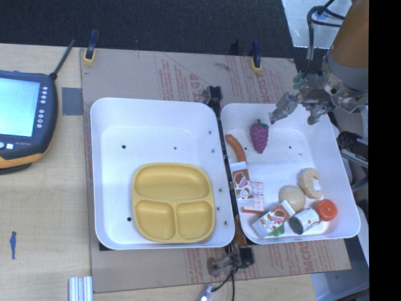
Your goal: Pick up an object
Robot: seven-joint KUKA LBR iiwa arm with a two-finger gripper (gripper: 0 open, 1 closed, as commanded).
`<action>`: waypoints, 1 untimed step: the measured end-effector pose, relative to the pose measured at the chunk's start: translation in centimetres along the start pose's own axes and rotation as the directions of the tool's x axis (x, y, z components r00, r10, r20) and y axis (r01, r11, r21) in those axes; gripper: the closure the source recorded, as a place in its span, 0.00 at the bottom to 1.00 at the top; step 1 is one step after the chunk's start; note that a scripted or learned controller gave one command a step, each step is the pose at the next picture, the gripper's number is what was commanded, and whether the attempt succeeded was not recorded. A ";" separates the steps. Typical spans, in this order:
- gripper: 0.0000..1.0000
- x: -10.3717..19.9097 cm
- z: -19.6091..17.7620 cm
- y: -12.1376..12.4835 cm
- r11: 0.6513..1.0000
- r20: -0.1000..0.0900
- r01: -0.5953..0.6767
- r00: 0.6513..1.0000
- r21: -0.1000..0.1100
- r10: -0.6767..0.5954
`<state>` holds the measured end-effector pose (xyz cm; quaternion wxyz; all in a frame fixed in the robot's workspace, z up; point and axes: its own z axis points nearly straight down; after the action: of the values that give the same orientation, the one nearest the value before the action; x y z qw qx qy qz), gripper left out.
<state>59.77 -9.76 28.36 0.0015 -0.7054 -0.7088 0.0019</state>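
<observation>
My gripper [296, 110] hangs over the far edge of the right bin [285, 144], open, with nothing between its fingers [279, 110]. A purple grape bunch [259, 136] lies just below and left of it. An orange sausage [235, 147] rests by the bin's left wall. Nearer the front are a small printed carton [248, 193], a second carton [273, 221], a beige bun [291, 197], a cream pastry [310, 182], a white can [305, 221] and a red-orange round piece [326, 210].
The left bin [119, 137] holds a yellow divided plate [173, 202]. A tablet-like pendant [25, 115] lies at the bench's far left. Blue-yellow clamps [90, 47] hold the cardboard base at the back.
</observation>
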 end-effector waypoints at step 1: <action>0.00 2.6 9.3 3.1 1.000 0.001 0.001 1.000 0.002 -0.001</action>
<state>62.82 -7.18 19.06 0.0019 -0.7052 -0.7090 0.0031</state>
